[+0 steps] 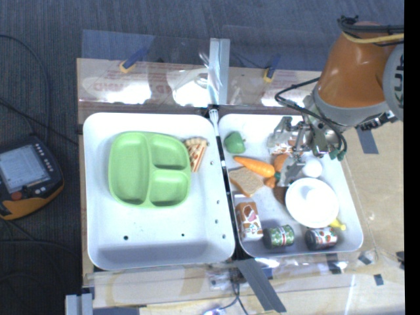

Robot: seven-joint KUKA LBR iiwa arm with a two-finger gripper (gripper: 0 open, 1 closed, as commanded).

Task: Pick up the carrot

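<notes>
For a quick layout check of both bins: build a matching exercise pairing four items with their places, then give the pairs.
Things:
1. carrot
2. green divided plate
3. white bowl
4. pizza slice

Places:
A. left bin, left of the pizza slice
B. right bin, just below the green pepper
C. left bin, against the plate's right edge
D. right bin, above the two cans

Pairs: 1-B, 2-A, 3-D, 4-C

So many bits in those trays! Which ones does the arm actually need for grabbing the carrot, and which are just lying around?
Needed:
carrot, in the right bin
gripper, just right of it

Just lying around:
green divided plate
pizza slice
green pepper
white bowl
two cans
bread slice
</notes>
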